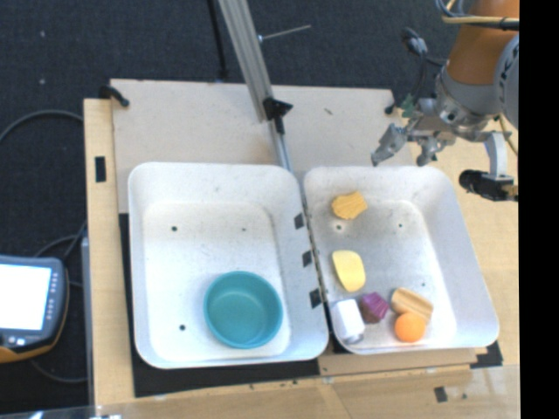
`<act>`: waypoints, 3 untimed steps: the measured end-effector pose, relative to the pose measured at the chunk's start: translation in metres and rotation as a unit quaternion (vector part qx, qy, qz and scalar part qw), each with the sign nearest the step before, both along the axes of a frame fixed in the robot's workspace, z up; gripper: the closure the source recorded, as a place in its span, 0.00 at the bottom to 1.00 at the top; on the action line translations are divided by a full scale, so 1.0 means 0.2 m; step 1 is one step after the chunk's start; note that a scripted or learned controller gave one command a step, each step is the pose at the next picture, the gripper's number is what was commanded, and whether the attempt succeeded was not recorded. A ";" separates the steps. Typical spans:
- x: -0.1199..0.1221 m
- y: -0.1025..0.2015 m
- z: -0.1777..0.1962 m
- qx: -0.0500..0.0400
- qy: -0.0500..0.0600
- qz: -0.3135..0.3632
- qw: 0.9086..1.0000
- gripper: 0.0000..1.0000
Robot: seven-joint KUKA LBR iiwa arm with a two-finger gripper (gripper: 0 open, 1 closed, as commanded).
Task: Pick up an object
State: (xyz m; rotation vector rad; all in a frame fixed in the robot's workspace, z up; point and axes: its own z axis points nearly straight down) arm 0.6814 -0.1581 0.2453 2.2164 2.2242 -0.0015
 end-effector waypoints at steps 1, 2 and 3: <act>0.00 0.00 0.00 -0.001 0.000 0.000 1.000 0.00; -0.04 -0.01 -0.22 0.000 0.002 -0.002 1.000 0.00; -0.01 0.02 -0.50 0.000 0.002 0.000 1.000 0.00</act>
